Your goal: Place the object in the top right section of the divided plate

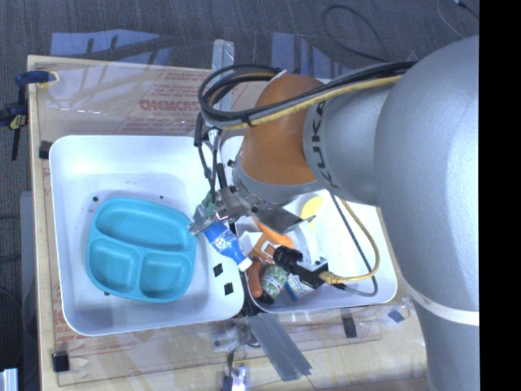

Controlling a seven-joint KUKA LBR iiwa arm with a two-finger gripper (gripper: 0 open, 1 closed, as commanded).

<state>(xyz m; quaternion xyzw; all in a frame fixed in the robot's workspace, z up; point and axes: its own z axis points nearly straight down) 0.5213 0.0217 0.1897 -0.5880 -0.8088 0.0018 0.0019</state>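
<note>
The plate [140,249], blue with three sections, lies flat in the left bin [72,165], all its sections bare. The arm [366,145] reaches across the right bin [362,287], and its gripper [207,215] hangs over the wall between the two bins, just beside the plate's right rim. A blue object [223,239] with a white label sits right under the gripper, at that wall on the right bin's side; whether the gripper clasps it or is loose cannot be told. Behind it in the right bin lie an orange thing [273,239] and a yellow thing [309,208].
</note>
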